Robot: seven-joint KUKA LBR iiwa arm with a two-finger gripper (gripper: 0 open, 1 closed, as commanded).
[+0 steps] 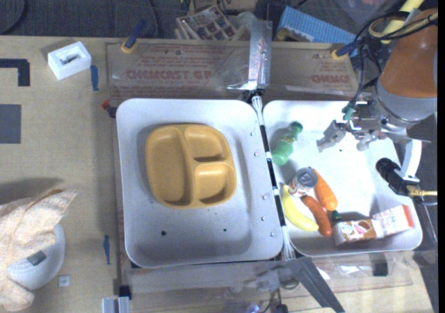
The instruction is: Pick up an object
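Currently the gripper [353,131] hovers over the right bin [361,186], fingers apart, clamped on nothing. Best bet — drop straight onto the green bottle [284,146], which lies apart from the clutter.

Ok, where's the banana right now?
The banana lies in the right bin, near its front left corner against the divider, touching the orange carrot and just below a small round can.

We see counter [42,165] | two white bins [132,235] mid-counter | white box [69,60] far-left corner | cloth [31,218] left edge
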